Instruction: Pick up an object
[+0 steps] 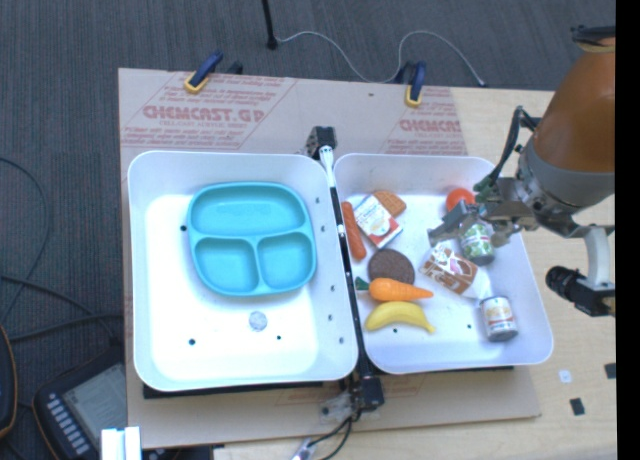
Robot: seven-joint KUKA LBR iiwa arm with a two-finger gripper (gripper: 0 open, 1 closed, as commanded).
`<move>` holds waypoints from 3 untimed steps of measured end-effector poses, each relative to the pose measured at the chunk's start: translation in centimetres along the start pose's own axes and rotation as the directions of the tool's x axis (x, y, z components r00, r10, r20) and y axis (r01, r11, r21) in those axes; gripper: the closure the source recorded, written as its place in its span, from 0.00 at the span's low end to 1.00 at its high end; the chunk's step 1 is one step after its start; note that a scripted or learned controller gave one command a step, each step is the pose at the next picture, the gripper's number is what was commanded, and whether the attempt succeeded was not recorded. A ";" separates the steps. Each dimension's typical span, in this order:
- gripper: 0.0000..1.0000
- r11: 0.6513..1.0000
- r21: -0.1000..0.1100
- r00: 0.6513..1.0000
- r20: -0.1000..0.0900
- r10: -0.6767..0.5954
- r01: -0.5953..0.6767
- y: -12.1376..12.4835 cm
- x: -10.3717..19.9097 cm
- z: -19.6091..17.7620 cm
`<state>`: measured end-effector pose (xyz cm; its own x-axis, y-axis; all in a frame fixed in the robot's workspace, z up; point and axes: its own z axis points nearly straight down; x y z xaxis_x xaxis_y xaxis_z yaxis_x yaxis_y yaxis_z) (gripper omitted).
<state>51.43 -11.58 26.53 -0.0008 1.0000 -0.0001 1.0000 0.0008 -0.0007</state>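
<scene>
My gripper (pixel 476 232) hangs over the right part of the right bin (pixel 530 348). Its dark fingers (pixel 447 227) stand on either side of a small green and white object (pixel 477 242), which sits between them just above the bin floor. Below it lies a brown and white snack packet (pixel 450 270). A small can (pixel 497 316) stands near the bin's front right corner. A red tomato (pixel 458 197) peeks out behind the gripper.
The right bin also holds a carrot (pixel 400 291), a banana (pixel 398 318), a brown round cookie (pixel 391 266), a white and orange packet (pixel 377 215) and a sausage (pixel 352 231). The left bin (pixel 160 348) holds a blue divided plate (pixel 250 238) and a small round disc (pixel 258 321).
</scene>
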 end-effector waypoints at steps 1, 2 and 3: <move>0.00 1.000 0.003 1.000 -0.001 0.002 -0.002 -3.2 -3.0 13.4; 0.00 1.000 -0.002 1.000 0.002 0.003 -0.003 -3.0 -1.2 17.8; 0.00 1.000 -0.010 1.000 0.005 0.003 -0.003 -2.8 1.7 17.8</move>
<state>48.62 -9.89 8.77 0.0022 1.0000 -0.0055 1.0000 -0.0022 0.0093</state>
